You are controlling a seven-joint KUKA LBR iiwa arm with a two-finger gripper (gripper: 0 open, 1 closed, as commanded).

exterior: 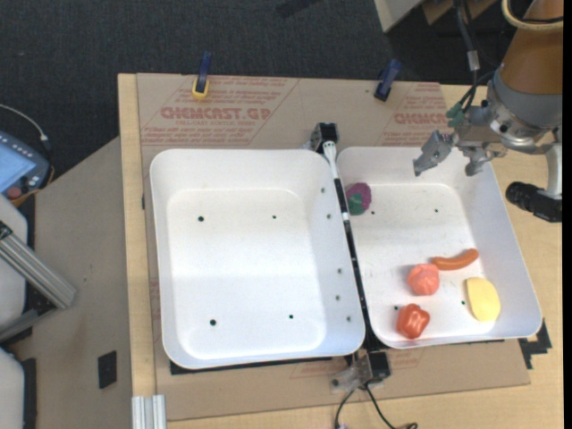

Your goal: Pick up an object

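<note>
Five small objects lie in the right shallow white plastic bin (500, 239): a purple-and-green rounded toy (358, 197) against its left wall toward the far corner, an orange sausage-shaped piece (456, 260), a round pinkish-red ball (424, 280), a yellow oblong block (483, 299) by the right rim, and a red pepper-like toy (412, 321) at the near edge. The grey two-finger gripper (451, 155) hangs spread and bare over the bin's far edge, apart from them all. The left white bin (179, 266) adjoins it

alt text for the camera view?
The gripper hangs over the right bin's far edge with nothing between its fingers; the bin has a purple-green toy, sausage, pink ball, yellow piece and red pepper.
</note>
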